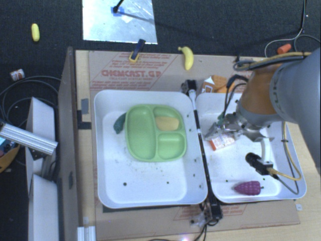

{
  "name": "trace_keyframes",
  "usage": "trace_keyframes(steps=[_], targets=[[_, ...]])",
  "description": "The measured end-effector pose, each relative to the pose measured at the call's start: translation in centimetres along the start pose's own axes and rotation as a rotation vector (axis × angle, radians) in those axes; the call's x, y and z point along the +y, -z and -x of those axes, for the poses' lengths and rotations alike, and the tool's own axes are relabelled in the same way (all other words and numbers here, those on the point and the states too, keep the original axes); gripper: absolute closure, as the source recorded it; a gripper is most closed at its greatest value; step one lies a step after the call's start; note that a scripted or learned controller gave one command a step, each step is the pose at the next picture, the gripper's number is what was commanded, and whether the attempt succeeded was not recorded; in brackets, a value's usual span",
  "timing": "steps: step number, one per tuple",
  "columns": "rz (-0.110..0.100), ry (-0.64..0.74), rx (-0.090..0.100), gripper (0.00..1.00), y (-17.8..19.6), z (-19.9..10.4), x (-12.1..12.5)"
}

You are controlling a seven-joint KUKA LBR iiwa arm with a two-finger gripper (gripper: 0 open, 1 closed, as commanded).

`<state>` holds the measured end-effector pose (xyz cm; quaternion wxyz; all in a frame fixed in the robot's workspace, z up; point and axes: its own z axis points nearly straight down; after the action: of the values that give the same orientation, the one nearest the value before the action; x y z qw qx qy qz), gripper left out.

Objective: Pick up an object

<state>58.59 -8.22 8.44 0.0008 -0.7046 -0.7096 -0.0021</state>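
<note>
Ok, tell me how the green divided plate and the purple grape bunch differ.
The green divided plate lies in the left bin; the purple grape bunch lies in the right bin. The plate is far larger, flat and smooth, and has a yellow item in one compartment; the grape bunch is small, bumpy and carries nothing. Both rest untouched, apart from the gripper.

We see the bench [80, 149], covered by a brown cardboard sheet [131, 70] with red lettering. Directly on the sheet rest two shallow white bins side by side, the left bin [145, 185] touching the right bin [235, 179]. A yellow banana [187, 57] and a yellow clamp [136, 52] lie near the sheet's far edge.
</note>
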Motion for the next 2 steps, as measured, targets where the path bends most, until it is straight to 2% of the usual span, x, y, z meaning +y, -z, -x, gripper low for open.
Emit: trace_keyframes(steps=[1, 2], targets=[[0.02, -0.005, -0.013, 1.0, 1.82, 0.69, 0.39], [0.017, -0.004, -0.011, 0.0, 1.71, 0.54, 0.33]])
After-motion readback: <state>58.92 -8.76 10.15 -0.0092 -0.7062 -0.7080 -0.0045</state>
